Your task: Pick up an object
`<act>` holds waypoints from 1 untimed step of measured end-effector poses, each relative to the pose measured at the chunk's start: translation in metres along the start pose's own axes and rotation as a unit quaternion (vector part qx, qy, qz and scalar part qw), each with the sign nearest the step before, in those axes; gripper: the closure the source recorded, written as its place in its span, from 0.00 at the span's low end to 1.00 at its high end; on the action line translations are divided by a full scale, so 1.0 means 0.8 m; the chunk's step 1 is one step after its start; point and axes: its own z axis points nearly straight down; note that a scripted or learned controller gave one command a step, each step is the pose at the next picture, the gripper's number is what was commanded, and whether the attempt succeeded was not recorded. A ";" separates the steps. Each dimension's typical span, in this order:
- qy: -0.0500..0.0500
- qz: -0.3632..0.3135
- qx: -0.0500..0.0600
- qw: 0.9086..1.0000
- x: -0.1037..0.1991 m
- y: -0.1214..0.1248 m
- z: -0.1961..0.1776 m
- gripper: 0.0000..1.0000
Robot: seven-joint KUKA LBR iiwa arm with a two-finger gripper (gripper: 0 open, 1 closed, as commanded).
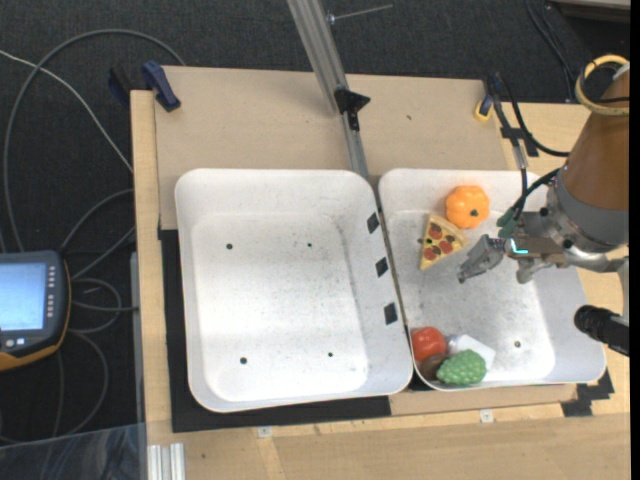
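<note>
My gripper (500, 266) hangs over the middle of the right bin (530, 318), open, with nothing between its fingers. Its left finger (476, 263) points down-left, just right of a pizza slice toy (438, 240). An orange pumpkin-like toy (467, 206) sits behind the pizza slice, near the bin's back wall. At the bin's front left corner lie a red tomato-like toy (428, 343), a green bumpy toy (462, 368) and a small white piece (472, 348), all close together.
The left bin (270, 288) stands beside the right one, with a ridge and black clips (382, 266) between them. A slanted metal pole (318, 38) rises from the back of the bench. A handheld pendant (30, 308) lies at the far left.
</note>
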 end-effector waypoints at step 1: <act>0.000 0.000 -0.002 1.000 0.000 0.001 -0.002 0.00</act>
